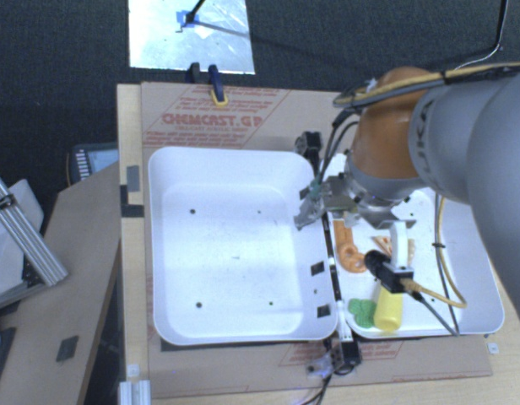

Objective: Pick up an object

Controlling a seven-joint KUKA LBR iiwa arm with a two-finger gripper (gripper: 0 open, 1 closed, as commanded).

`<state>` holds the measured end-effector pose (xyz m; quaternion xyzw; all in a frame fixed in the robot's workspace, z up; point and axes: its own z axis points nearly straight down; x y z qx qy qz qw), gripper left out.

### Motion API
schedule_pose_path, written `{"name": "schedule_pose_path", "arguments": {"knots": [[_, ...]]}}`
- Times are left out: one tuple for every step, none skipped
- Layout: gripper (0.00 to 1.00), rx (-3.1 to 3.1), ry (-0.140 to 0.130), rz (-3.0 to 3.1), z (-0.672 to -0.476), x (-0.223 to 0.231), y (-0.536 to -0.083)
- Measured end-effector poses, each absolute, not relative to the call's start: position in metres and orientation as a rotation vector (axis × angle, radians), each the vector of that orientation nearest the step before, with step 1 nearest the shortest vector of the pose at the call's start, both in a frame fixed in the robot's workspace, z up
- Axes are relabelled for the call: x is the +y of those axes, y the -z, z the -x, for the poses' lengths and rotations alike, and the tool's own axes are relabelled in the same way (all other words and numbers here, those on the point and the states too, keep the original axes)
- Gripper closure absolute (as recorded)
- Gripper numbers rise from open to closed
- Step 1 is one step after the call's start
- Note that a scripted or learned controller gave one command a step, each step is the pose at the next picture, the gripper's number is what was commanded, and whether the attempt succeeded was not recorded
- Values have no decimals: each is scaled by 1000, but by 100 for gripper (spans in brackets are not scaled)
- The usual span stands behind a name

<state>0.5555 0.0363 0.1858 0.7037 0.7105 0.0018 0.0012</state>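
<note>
**Arm and gripper.** The arm [463,142] enters from the right edge of the frame and covers the upper part of the right bin [488,319]. The gripper [311,209] sits at centre frame, over the seam where the two bins meet, at the upper-left corner of the right bin. Whether it is wide or narrow cannot be told at this angle. Nothing is seen held in it.

**Objects to pick.** All lie in the right bin, lower right of centre, along its left wall:
- An orange curved piece [351,256], just below the gripper and near the dividing wall.
- A yellow cylinder [388,309] at the bin's lower edge, tilted slightly.
- A green piece [361,310], touching the yellow cylinder on its left side.

**Obstructions.** The wrist and a yellow cable [446,260] cross the middle of the right bin and hide part of its floor. The orange curved piece is partly overlapped by wrist hardware on its right side.

**Surroundings.**
- The left bin [159,226] fills the centre-left of the frame; its floor shows a few small dark dots.
- Black clips [319,268] sit on the seam between the bins.
- A cardboard sheet [243,112] with red lettering lies under both bins.
- A blue-and-yellow clamp [215,84] grips the cardboard's upper edge.
- A shiny panel [191,22] lies at upper left.
- An aluminium rail [24,234] runs along the left edge.
</note>
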Motion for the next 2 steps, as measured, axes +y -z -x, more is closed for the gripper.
{"name": "schedule_pose_path", "arguments": {"knots": [[0,2220,3,-2225,-510,-8,-189],[0,2216,-2,-2221,-511,-49,-212]]}}
